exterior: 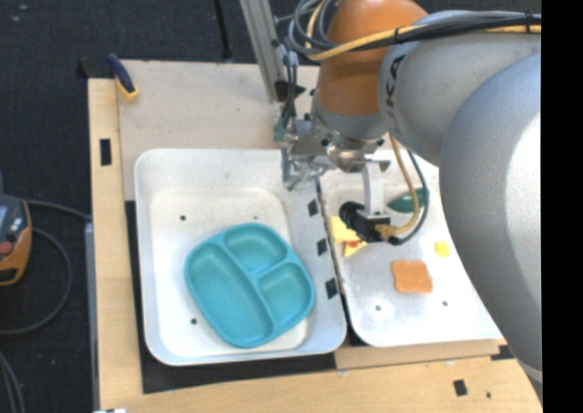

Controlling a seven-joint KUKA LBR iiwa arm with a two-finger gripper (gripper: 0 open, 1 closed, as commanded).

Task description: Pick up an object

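Observation:
My gripper hangs under the orange wrist band, over the far end of the wall between the two bins. In the right bin lie an orange square piece, a yellow object close below the gripper, a small yellow bit and a green thing partly hidden by cables. A teal divided plate lies in the left bin. I see nothing held between the gripper's tips.
The big grey arm covers the right bin's far and right parts. A slanted aluminium post stands behind the bins. A blue and yellow tool lies at the bench's far left corner.

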